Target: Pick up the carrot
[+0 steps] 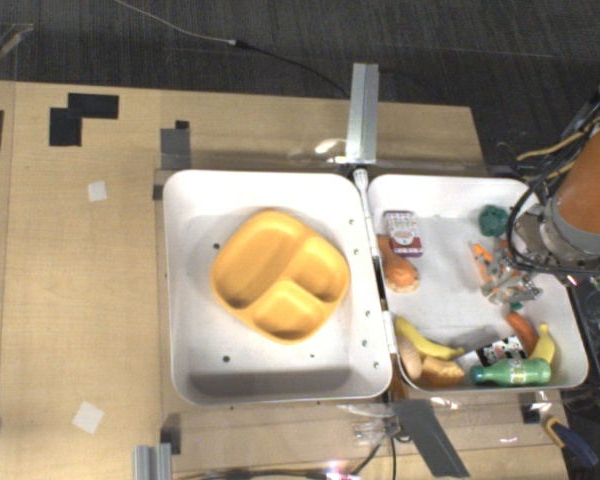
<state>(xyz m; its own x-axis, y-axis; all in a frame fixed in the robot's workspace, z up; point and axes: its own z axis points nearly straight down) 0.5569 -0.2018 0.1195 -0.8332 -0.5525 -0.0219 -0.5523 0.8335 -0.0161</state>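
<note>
Clutter lines the near edge of the right bin: a green bottle lying flat, a potato-like lump, a banana curving just behind them, a second small yellow piece at the right. And just past the bottle, there's the carrot, short and orange-red, lying near the bin's right wall, its long axis running on a diagonal from upper left to lower right; which end is the tip is too small to call. Right above it, the hand hangs over the bin floor in a tangle of metal and cable, and how far it's spread, I cannot tell, nor can I see anything caught in it. So this reads as the approach, carrot not yet lifted. Next move wants the hand brought slightly nearer and set across that diagonal, clear of bottle and banana piece. Further back sit a red packet and a green lump; the left bin carries a yellow divided plate.
</note>
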